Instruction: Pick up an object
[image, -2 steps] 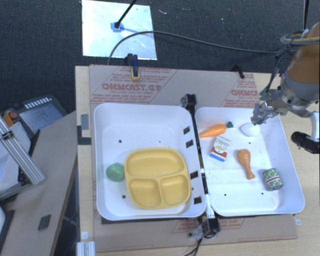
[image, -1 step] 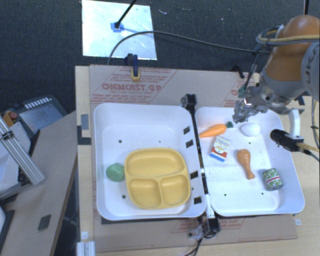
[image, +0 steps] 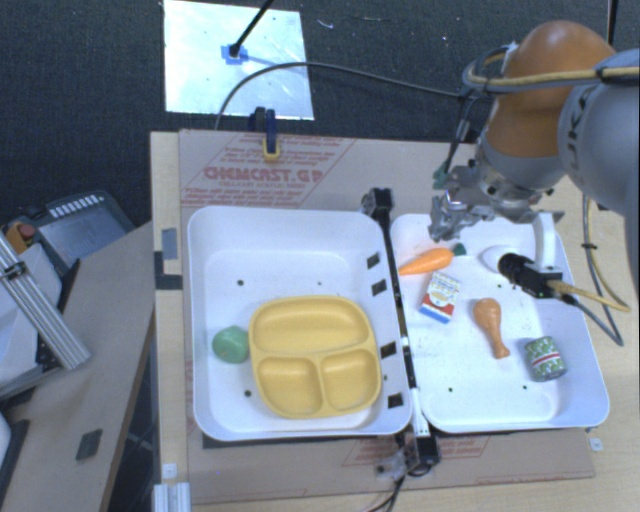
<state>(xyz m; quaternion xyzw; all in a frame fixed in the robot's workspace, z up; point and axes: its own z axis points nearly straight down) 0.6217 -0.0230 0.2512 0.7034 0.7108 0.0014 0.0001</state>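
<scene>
My gripper hangs over the back left of the right bin, just above the leafy end of an orange toy carrot that lies near the divider. Nothing shows held in it. In front of the carrot lies a small white, red and blue carton. A tan toy drumstick rests to the right of the carton, and a green patterned can lies on its side further right.
The left bin holds a yellow three-compartment tray with a green ball beside its left edge. A black divider with clips separates the bins. The arm's grey and orange bulk looms over the right bin's back.
</scene>
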